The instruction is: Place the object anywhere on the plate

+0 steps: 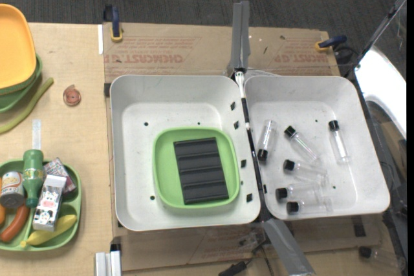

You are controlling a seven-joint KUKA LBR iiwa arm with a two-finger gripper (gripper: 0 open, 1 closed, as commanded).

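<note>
We judge pick step pending: vials (304,168) in right bin (362,113), green plate (165,165) at nine o'clock. Claw state: cannot tell.

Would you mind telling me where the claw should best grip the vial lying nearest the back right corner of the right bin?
Probably mid-body on the vial, from straight above. It lies flat, black cap toward the back wall, clear tube running toward the front, apart from the other vials. Set the fingers across its narrow width, left and right of the tube; the round glass may roll, so close centred.
</note>
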